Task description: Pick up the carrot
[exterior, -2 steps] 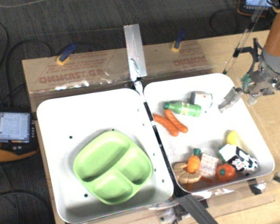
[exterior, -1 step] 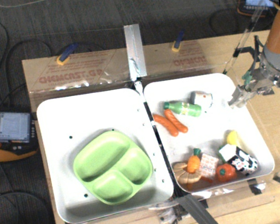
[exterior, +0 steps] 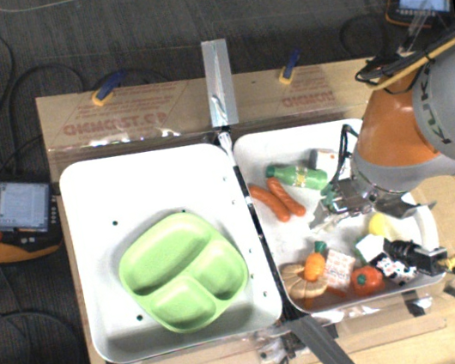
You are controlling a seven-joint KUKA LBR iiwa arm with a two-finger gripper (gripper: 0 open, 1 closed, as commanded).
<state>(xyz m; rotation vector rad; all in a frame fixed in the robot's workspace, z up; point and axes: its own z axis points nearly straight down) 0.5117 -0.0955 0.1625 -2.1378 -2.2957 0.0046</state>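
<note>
The pincer [exterior: 330, 209] hangs in the right bin [exterior: 254, 176] near the carrot [exterior: 314, 266]; its opening cannot be told.

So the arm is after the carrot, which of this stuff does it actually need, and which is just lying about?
For the job:
- carrot, near the front of the right bin
- gripper, low over that bin

Just lying about:
- two sausages
- green bottle
- tomato
- small patterned box
- green divided plate in the left bin
</note>
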